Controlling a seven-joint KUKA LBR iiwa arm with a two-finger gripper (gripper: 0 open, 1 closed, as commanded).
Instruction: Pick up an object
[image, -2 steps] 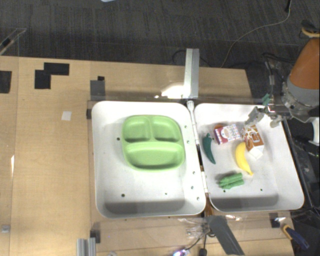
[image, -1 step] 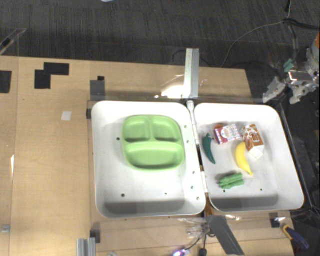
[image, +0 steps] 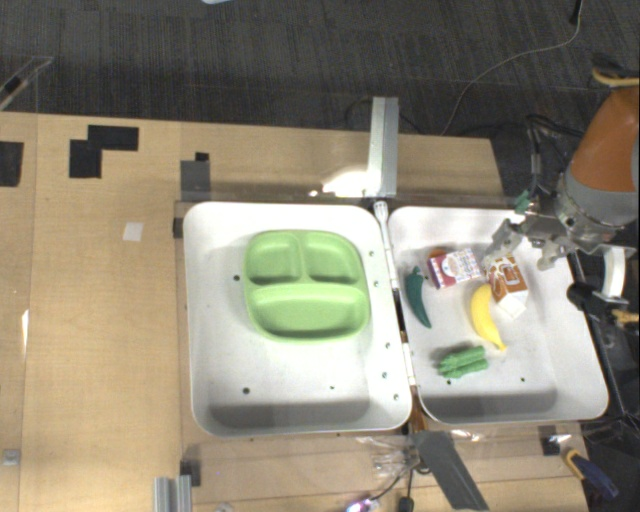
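Note:
The right bin (image: 560, 385) holds several small items. A red and white carton (image: 455, 267) lies near its back. Beside it is a brown and white carton (image: 508, 285), with a yellow banana (image: 486, 318) just in front. A dark green pepper (image: 416, 297) lies along the left wall, and a bright green ridged piece (image: 462, 361) sits nearer the front. My gripper (image: 524, 248) hangs over the back right of this bin, just behind the brown and white carton. Its fingers are spread open with nothing between them.
The left bin (image: 215, 390) holds a green divided plate (image: 305, 283). A metal post (image: 384, 150) stands behind the seam between the bins. The grey arm with its orange band (image: 605, 150) reaches in from the right, and cables lie along the right edge.

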